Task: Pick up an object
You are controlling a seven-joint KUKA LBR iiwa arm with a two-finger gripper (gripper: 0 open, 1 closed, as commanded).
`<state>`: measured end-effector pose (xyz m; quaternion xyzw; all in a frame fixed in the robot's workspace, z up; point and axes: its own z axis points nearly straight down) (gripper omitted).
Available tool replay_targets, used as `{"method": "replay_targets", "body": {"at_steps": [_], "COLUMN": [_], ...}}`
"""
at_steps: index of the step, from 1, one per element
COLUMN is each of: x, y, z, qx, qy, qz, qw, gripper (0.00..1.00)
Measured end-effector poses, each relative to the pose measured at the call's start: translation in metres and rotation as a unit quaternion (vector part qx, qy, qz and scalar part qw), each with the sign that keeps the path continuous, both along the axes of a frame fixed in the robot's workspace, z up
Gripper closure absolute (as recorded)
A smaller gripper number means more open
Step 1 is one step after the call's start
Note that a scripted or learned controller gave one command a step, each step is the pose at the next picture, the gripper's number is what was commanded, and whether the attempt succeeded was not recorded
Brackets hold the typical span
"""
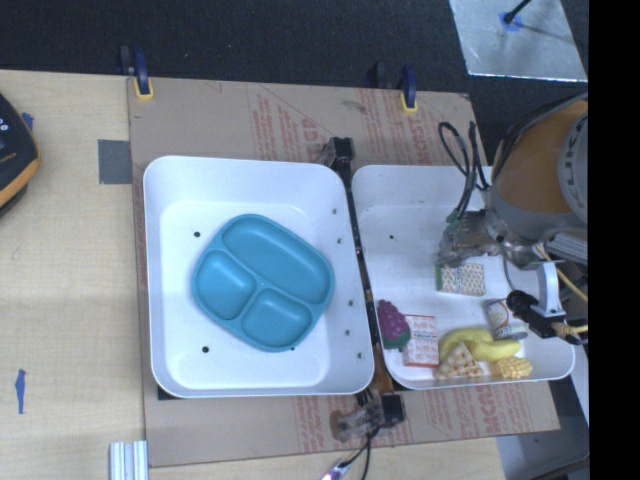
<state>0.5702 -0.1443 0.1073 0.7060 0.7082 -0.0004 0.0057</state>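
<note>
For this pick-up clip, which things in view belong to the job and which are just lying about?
Belongs to the job:
gripper
right bin
banana
corn
grapes
checked packet

Lying about:
left bin
blue divided plate
blue clamps
yellow and black device

Two white bins are sitting side by side, the left bin point(160, 268) and the right bin point(400, 193). One blue divided plate point(262, 282) is lying in the left one. The right one is holding one purple grape bunch point(392, 323), one banana point(478, 343), one corn cob point(512, 369) and one small patterned packet point(462, 278).
</note>
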Motion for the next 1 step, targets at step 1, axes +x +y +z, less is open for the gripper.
{"method": "replay_targets", "body": {"at_steps": [1], "x": [-0.0001], "y": [0.0], "z": [-0.0001], "qx": [-0.0001], "qy": [0.0], "qz": [0.0], "qw": [1.0], "gripper": [0.0]}}
